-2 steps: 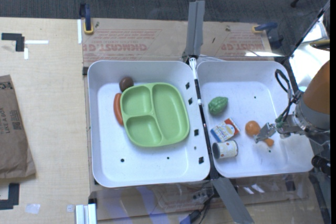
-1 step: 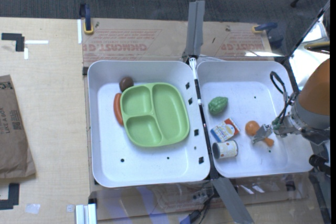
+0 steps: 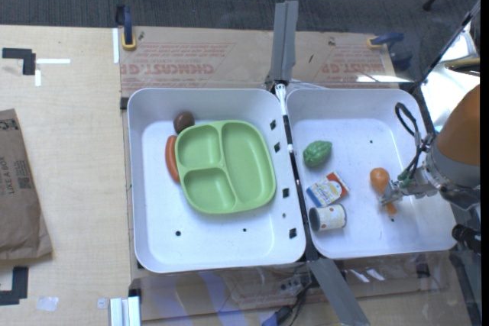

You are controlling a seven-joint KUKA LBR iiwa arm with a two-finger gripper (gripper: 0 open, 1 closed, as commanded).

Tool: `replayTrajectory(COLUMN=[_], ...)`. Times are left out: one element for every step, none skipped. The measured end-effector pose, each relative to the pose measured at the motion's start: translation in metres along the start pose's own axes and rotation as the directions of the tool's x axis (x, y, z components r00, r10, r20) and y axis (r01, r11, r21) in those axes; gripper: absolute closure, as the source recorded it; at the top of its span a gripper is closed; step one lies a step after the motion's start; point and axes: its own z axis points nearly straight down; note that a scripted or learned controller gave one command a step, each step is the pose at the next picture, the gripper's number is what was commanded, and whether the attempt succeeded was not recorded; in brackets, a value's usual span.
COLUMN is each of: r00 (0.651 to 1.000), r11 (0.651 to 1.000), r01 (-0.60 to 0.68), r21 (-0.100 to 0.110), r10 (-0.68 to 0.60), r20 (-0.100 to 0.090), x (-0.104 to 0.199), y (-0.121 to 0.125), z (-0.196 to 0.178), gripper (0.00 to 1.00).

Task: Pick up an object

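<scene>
Small orange rounded object (image 3: 380,179), carrot-like, lay on the floor of the right-hand shallow white bin (image 3: 359,114), toward its right side. It sat just left of the gripper (image 3: 393,195), close enough that touching or apart could not be told.

Arm (image 3: 466,141) came in from the right over the bin's right rim, orange band above the wrist high at the edge, grey wrist below it, angled down and leftward. A black cable looped above the wrist. The gripper's tip sat low near the bin floor, beside the orange object's lower right. The tip was too small and blurred to read; could not tell how far open the hand was, or whether it had anything in it.

Left of the orange object, same bin: a small white and orange-red packet (image 3: 327,190), and just below it a white cylindrical cup lying on its side (image 3: 328,217). Above those, a green knobbly lump (image 3: 317,153), well apart from the gripper.

Left-hand white bin (image 3: 153,225): a light green plastic three-compartment tray (image 3: 225,166), tilted in plan. Touching its left edge, an orange-red sausage-shaped piece (image 3: 172,157); at its upper left corner, a dark brown round item (image 3: 183,121).

Bench around was pale wood, brown cardboard behind the bins.
</scene>
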Motion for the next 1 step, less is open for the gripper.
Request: replayTrajectory(r00=[0.981], r11=[0.981], r01=[-0.196], r21=[-0.004], r10=[0.196], r20=[0.004], x=[0.0709], y=[0.0485], z=[-0.0837], gripper=[1.00])
